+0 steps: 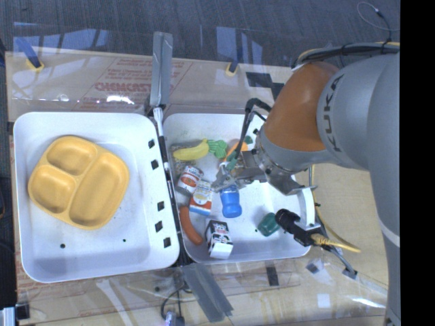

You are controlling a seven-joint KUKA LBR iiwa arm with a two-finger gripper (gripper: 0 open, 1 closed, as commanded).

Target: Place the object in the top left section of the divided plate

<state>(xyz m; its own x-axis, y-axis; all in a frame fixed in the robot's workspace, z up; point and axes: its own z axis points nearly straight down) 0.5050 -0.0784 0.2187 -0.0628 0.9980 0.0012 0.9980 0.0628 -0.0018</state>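
A yellow divided plate (78,180) lies in the left bin (41,260), with nothing in its sections. My gripper (230,174) hangs low over the middle of the right bin (204,122), just above a blue cup (231,203) and next to a small white and orange carton (202,195). Nothing shows as held. The grey and orange arm covers the bin's right part.
Around the gripper in the right bin lie a yellow banana (190,151), a green toy (217,147), a red and white can (189,178), a red sausage (189,225), a black and white carton (219,239) and a teal object (268,225).
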